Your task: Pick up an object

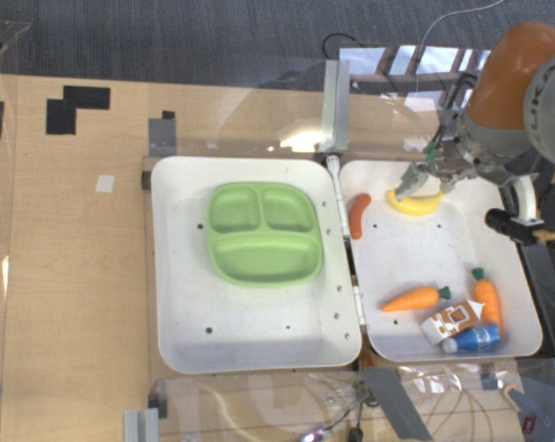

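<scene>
A pale wooden counter (65,274) fills the left and lower parts of the frame, its top covered by a clear sheet that catches a bright glare near the upper middle. A few black rectangular marks (77,106) sit on it at the upper left. Beyond the counter, along the top of the frame, lies dark grey carpet (213,12) with a thin cable trailing across at the upper right.

Two shallow white bins stand side by side. The left bin (180,330) holds a green divided plate (263,232) with three compartments, lying flat near its middle. The right bin (397,256) holds a toy banana (415,204) near its upper edge, a red-orange sausage-shaped toy (359,215) at its upper left by the dividing wall, a carrot (413,298) lower down, a second carrot (486,302) at the lower right, and a small carton (454,321) touching a blue-and-white bottle (471,340) (both lying on their sides).

The grey arm with its orange band (516,72) reaches in from the upper right. Its pincer (422,181) hangs at the banana's upper edge; whether it is open, closed, or touching the banana cannot be told from this angle.
</scene>
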